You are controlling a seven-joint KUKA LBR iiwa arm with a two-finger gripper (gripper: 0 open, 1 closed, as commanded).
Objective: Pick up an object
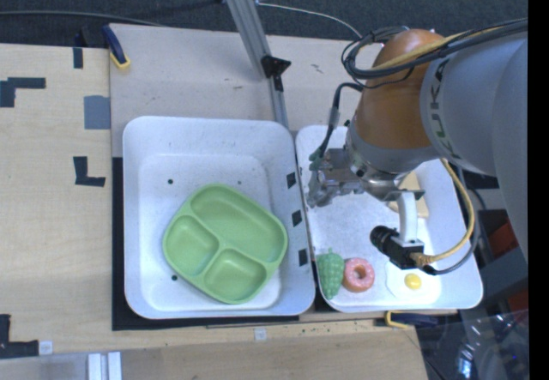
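The arm reaches over the right bin (pixel 455 288) from the right, its orange band and grey wrist covering much of the bin's far half. My gripper (pixel 321 190) hangs low over the bin's left side, near the wall shared with the left bin. At the bin's near edge lie a green ridged toy (pixel 329 272), a pink frosted donut (pixel 358 274) and a small yellow piece (pixel 413 281). A tan object (pixel 412 182) peeks out from under the wrist. Nothing shows between the fingers.
The left bin (pixel 146 198) holds a green three-compartment plate (pixel 225 242). A metal pole (pixel 249 18) slants in from the top toward the bins' far edge. A black cable-mounted part (pixel 393 246) hangs off the arm above the right bin.
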